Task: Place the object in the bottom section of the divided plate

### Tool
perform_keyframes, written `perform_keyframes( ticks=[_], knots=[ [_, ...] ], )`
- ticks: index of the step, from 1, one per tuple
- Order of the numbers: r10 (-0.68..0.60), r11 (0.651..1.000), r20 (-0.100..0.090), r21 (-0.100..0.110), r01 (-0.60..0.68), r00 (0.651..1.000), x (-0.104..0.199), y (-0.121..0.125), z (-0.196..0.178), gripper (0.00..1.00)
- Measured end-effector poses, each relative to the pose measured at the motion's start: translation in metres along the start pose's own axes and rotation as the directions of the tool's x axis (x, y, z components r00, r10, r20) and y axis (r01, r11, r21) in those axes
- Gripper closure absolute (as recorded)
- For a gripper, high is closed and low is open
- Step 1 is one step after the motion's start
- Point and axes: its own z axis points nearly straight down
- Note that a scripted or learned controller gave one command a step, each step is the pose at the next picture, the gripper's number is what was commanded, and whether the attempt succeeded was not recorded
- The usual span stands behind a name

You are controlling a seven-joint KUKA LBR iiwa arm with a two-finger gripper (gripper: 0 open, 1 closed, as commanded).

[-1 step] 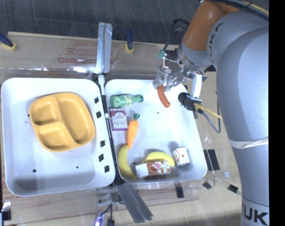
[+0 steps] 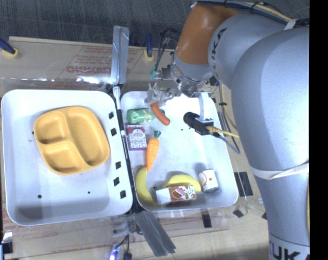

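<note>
The two-finger gripper [image 2: 157, 101] hangs over the right white bin [image 2: 228, 195], fingers closed on a small red-orange sausage-shaped toy [image 2: 160, 115], which tilts down and right from the tips, off the bin floor. Probably the task's object, held clear of the clutter for carrying. Just beside it: green can [image 2: 137, 115], red carton [image 2: 136, 136], orange carrot [image 2: 152, 151]; nearer the front, yellow banana [image 2: 144, 187] etc. The yellow divided plastic plate [image 2: 71, 140] sits in the left white bin [image 2: 18, 210], well apart, w/ its sections bare.
</note>
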Motion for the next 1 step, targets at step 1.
perform_keyframes(
  ticks=[1],
  knots=[
    [-0.399, 0.917, 0.002, -0.002, 0.399, 0.917, 0.0433, -0.0174, -0.0357, 1.00]
  ],
)
